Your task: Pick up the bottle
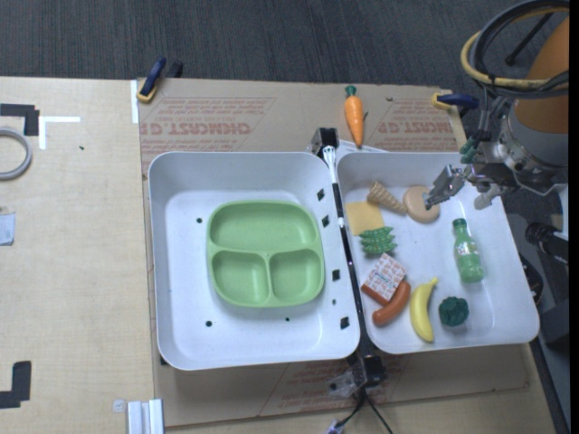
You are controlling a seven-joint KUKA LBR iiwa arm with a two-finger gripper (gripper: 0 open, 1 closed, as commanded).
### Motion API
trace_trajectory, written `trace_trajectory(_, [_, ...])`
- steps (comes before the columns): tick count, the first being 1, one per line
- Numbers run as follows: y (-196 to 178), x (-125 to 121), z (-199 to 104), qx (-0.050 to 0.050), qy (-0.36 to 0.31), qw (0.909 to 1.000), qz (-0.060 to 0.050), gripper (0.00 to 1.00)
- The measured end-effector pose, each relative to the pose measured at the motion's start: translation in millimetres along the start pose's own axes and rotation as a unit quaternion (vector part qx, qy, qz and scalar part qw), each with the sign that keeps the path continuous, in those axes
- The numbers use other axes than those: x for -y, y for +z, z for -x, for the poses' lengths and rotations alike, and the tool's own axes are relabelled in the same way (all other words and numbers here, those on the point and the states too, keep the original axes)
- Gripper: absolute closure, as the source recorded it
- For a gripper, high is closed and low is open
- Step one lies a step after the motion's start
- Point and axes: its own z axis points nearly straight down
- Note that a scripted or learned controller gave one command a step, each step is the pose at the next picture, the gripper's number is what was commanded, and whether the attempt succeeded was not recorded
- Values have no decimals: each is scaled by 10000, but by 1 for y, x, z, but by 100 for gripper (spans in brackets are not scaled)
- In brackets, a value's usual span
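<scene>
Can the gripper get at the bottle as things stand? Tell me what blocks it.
Probably yes. The bottle lies apart from the other items, nothing on top, with the gripper hovering just above-left of it.

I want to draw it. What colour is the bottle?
Green, with a white cap. The bottle shows in the camera view, in the right bin.

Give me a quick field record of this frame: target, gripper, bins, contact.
target: green bottle, lying in the right bin, near its right wall
gripper: above the right bin's upper part, beside the round cookie
contact: none visible; gripper sits apart from the bottle
bottle neighbours: broccoli and banana below it
left bin: holds a green divided tray
outside bins: carrot on the cardboard
</scene>
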Motion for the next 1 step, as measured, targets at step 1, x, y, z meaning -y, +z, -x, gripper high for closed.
trace_trajectory(1, [150, 22, 51, -1, -1146, 9934, 4, 0])
